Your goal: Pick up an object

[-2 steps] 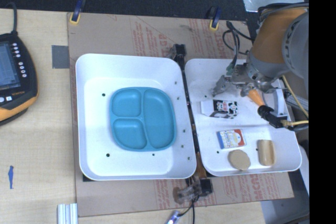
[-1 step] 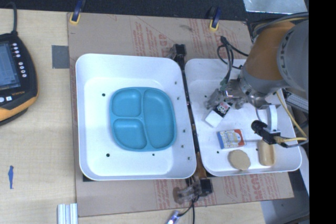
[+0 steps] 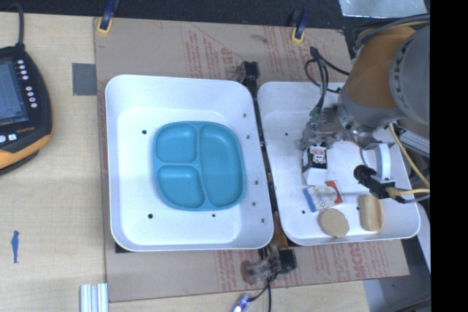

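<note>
Hidden: arm covers the right bin's (image 3: pixel 292 230) upper right corner
Tool (image 3: pixel 316 150): low over small dark object (image 3: pixel 317 156); grip cannot tell
Objects: tan round piece (image 3: pixel 336 222), tan oblong piece (image 3: pixel 370 213), printed packet (image 3: pixel 322 196), near front rim
Left bin (image 3: pixel 124 230): blue divided plate (image 3: pixel 199 164)

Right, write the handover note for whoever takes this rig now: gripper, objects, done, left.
Gripper: low in the right bin, over a small black and white item; nothing visibly between its fingers.
Objects: a packet, a tan round piece and a tan block lie in the right bin. The blue divided plate sits in the left bin.
Done: nothing lifted.
Left: grasp and raise one object.
</note>
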`<action>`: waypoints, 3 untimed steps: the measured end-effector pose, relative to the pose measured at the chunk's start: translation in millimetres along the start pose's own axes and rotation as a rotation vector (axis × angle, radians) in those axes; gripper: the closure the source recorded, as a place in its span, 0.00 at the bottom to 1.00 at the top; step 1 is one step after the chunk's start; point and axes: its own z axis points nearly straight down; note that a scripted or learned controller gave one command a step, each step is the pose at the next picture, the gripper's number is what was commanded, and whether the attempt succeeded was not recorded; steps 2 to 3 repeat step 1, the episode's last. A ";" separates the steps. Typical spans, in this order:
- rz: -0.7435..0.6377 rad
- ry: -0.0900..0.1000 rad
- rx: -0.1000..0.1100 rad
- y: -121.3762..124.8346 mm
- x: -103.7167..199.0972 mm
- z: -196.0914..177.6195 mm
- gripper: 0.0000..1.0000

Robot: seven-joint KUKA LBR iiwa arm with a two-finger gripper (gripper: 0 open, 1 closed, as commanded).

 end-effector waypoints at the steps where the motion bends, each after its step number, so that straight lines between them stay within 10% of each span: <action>1: 0.000 0.005 -0.003 0.2 67.1 -90.3 1.00; 3: 0.000 0.005 -0.003 0.2 67.1 -90.3 1.00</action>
